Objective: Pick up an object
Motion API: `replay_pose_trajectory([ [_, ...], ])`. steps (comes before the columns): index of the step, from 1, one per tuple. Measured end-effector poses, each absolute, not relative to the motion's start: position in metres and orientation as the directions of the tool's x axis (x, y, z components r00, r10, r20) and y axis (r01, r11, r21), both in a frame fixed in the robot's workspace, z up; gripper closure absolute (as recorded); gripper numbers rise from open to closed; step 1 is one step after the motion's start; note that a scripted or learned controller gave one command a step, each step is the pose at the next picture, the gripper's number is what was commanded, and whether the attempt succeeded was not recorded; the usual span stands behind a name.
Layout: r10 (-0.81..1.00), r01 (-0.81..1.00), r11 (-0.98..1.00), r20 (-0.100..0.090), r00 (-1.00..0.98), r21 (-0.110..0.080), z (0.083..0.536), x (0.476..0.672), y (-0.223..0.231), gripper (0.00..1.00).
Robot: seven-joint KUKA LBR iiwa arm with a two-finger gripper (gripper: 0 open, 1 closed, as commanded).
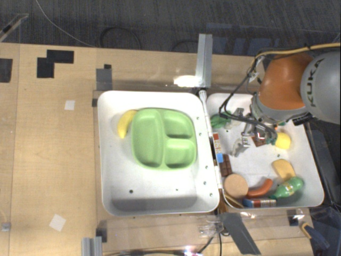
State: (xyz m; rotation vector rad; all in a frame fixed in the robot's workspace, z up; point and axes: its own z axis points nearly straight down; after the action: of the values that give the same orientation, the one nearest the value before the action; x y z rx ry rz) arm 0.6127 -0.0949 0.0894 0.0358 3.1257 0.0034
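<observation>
Gripper (254, 137) low inside the right bin (318, 195), right of centre in the frame, tucked under the orange-banded wrist. Cannot tell from this angle how wide it stands; nothing visibly held.

Likely step in hand: settling on one piece to grasp. Closest candidate is a yellow lemon (283, 141) just to the right of the gripper, lying clear of the other pieces. Second option is a green toy (218, 121) near the bin's upper left corner, close against the wall.

Better left alone, probably, is the cluster along the lower edge: brown disc (235, 185), red pepper (261, 188), green vegetable (290, 187) and orange block (283, 169), packed near one another and hard to separate.

To do it well:
- centre squarely over the lemon before descending, since a round toy may well roll off a glancing touch
- approach straight down – no sideways sweep into the bin wall
- close gently, then lift slowly and check for a real hold

Left bin (106, 196), with green divided tray (162, 137) and banana (125, 123), well apart from the gripper and not worth the reach
</observation>
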Motion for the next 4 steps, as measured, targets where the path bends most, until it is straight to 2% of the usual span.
replay_pose_trajectory([
  [1,0.028,0.028,1.0,-0.013,-1.0,0.0,0.089,0.618,-0.095,0.0],
  [2,0.1,0.1,0.995,-0.013,-0.995,0.0,0.089,0.62,-0.133,0.0],
  [3,0.095,0.095,0.995,-0.029,-0.995,0.0,0.105,0.625,-0.132,1.0],
  [4,0.095,0.095,0.995,-0.028,-0.995,0.0,0.104,0.625,-0.132,0.0],
])
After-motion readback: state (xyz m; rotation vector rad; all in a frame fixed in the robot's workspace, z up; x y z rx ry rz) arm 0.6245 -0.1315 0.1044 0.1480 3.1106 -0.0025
